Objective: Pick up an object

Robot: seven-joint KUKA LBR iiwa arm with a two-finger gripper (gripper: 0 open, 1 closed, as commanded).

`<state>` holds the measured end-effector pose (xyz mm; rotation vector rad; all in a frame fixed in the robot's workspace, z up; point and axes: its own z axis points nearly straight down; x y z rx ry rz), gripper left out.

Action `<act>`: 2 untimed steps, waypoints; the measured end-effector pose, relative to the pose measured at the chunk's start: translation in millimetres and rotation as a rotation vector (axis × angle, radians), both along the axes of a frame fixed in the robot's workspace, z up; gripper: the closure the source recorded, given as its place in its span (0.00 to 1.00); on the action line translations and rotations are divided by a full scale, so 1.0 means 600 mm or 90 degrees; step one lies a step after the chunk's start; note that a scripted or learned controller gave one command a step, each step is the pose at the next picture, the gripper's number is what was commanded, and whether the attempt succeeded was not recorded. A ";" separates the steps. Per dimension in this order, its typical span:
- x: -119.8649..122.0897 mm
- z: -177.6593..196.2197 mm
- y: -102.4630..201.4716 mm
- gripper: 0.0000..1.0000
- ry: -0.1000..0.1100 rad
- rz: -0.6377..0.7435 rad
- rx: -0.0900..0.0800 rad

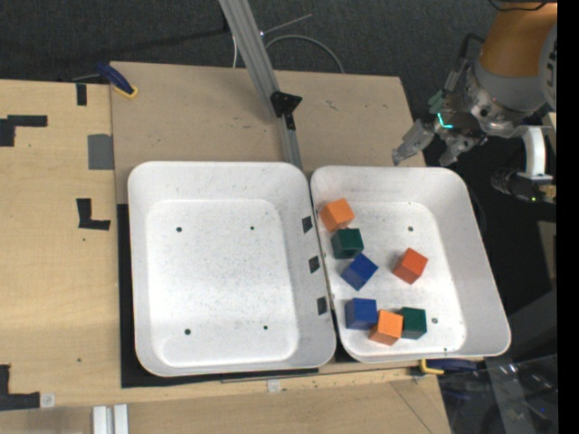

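The right bin [452, 193] holds several small cubes: an orange one [338, 212] at the upper left, a dark green one [346, 242] below it, a blue one [360, 270], a red-orange one [410, 265], and near the front a blue [361, 312], an orange [388, 325] and a green cube [413, 322] close together. My gripper [432, 147] hangs open above the bin's far edge, well up and to the right of the cubes, with nothing between its fingers.
The left bin [145, 197] sits beside the right one, their rims touching along the middle. A metal pole [256, 48] slants down to the bins' far junction. A white cable [312, 45] loops behind it on the bench.
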<state>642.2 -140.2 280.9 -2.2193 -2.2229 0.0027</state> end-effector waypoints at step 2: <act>-0.009 -0.150 0.017 0.00 0.003 0.000 0.000</act>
